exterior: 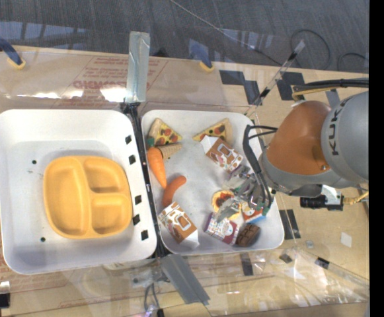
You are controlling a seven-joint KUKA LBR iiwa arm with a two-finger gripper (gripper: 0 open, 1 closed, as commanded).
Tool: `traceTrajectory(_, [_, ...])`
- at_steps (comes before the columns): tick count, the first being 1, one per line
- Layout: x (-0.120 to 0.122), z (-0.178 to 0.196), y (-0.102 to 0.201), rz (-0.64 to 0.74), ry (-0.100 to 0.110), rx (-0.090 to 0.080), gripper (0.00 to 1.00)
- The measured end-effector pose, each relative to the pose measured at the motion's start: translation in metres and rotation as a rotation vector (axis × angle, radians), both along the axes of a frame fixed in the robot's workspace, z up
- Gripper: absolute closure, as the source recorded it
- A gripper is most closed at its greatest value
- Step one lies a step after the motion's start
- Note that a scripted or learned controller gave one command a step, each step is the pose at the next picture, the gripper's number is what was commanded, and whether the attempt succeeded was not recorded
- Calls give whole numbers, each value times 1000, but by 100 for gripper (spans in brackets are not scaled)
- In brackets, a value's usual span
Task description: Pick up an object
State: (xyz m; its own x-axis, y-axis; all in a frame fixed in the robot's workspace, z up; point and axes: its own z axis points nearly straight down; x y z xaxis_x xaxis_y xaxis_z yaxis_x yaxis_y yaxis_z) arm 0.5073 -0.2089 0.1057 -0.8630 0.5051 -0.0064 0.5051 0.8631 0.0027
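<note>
Snack packets [226, 218]: clustered in right bin [198, 121], pincer [248, 193] low among them, finger state impossible to tell. Risk: crowded neighbours may deflect the grasp.

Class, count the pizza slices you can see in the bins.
2, both at the far end of the right bin: one pizza slice near the divider, the other further right. More might be hidden under the gripper's clutter.
</note>
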Motion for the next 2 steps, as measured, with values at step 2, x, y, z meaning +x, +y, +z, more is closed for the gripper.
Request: traceTrajectory(2, [-1,12,98,-64,8,4,100])
